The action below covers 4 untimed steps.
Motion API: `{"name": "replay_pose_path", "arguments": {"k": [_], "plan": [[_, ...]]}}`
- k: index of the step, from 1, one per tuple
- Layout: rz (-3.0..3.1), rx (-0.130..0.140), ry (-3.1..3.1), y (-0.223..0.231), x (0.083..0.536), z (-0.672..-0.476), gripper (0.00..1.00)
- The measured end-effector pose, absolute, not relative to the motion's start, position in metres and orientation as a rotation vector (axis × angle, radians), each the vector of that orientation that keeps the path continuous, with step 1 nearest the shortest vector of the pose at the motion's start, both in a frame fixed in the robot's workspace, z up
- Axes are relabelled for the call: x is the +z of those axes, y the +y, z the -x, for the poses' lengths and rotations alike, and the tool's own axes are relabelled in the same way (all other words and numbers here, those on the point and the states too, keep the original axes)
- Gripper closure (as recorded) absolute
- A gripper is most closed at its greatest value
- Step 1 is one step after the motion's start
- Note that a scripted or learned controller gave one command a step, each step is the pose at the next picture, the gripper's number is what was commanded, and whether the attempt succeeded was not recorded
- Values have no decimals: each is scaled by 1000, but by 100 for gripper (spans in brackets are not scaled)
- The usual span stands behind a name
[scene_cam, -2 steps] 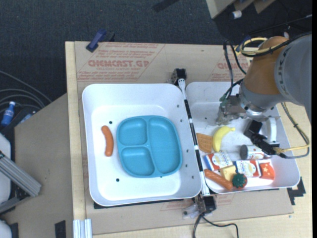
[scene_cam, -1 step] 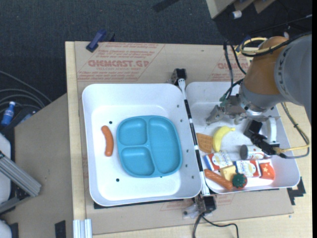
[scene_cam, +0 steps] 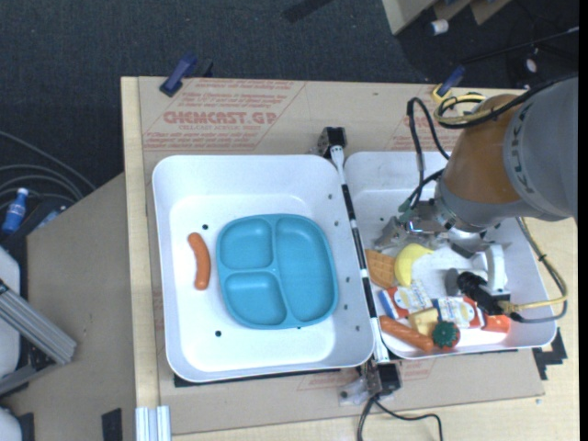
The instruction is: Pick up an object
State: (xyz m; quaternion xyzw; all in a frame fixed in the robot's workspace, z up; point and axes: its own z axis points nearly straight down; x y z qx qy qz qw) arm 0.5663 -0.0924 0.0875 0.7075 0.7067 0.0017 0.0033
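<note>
- Cardboard-topped bench (scene_cam: 230, 118) held two white bins; dark carpet behind.
- Sausage (scene_cam: 199, 260) lay in left bin (scene_cam: 175, 182), long axis vertical in frame, beside blue plate (scene_cam: 276, 270).
- Gripper (scene_cam: 441, 228) sat low over right bin's (scene_cam: 386, 168) clutter; grip state hidden.

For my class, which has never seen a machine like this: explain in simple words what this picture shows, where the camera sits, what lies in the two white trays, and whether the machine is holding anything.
The camera looks down at a slant on a bench with two shallow white bins. The big grey shape with an orange band is a robot arm, reaching in from the right over the right bin. That bin holds a jumble of toy food: a yellow lemon-like piece, a carrot and other small items. The left bin holds a blue divided plate and, beside it, apart from it, an orange sausage. The arm's gripper is down among the toys, mostly hidden by the arm, so whether it holds anything cannot be told.
</note>
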Motion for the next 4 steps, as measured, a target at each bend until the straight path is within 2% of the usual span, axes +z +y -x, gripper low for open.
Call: {"name": "replay_pose_path", "arguments": {"k": [1, 2, 3, 4], "plan": [[-2217, 6, 2214, -93, 97, -567, 100], [-2217, 5, 2213, -93, 97, -567, 0], [-2219, 9, 2214, -102, 90, -508, 0], [-2218, 8, 2215, -101, 98, -508, 100]]}}
